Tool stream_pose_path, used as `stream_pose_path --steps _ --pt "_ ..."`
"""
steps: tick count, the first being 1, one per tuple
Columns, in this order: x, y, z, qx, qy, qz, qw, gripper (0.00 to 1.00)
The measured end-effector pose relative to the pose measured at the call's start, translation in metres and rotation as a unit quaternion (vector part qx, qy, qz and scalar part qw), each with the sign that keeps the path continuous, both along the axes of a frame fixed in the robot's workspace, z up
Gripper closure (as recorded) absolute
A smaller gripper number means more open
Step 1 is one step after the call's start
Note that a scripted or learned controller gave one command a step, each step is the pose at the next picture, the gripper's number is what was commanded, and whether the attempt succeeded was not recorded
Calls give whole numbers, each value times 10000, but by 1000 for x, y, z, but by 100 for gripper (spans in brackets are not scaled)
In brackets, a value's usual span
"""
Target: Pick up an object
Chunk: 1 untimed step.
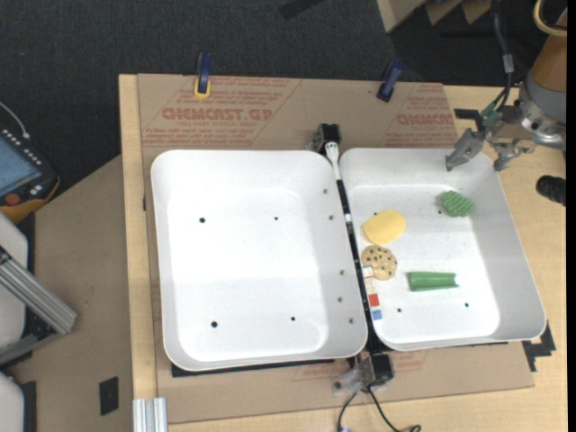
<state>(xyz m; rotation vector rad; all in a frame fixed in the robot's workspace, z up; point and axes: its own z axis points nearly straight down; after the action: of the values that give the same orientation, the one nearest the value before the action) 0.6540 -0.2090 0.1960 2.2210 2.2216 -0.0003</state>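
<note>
We see the right bin (513, 241) below the gripper (483, 154), which hangs open and grips nothing above its far rim, ready to descend. Nearest below lies the green ridged piece (456, 204); farther, the yellow piece (385, 226), green block (432, 281), cookie (379, 262).

It looked like a robotics lab: two white bins (243, 241) sat on a cardboard-covered bench (270, 106) held by clamps (203, 75), beside an aluminium rail (36, 286) and cables (360, 403).

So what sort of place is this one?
Most likely a robotics lab's grasping test bench: two white bins on clamped board, small toy items such as a cookie, and the arm's pincer above the right bin.
</note>
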Motion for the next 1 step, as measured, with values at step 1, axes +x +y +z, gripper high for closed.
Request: stream_pose_path --steps 1 --pt "1 0 11 -10 -19 5 10000 100"
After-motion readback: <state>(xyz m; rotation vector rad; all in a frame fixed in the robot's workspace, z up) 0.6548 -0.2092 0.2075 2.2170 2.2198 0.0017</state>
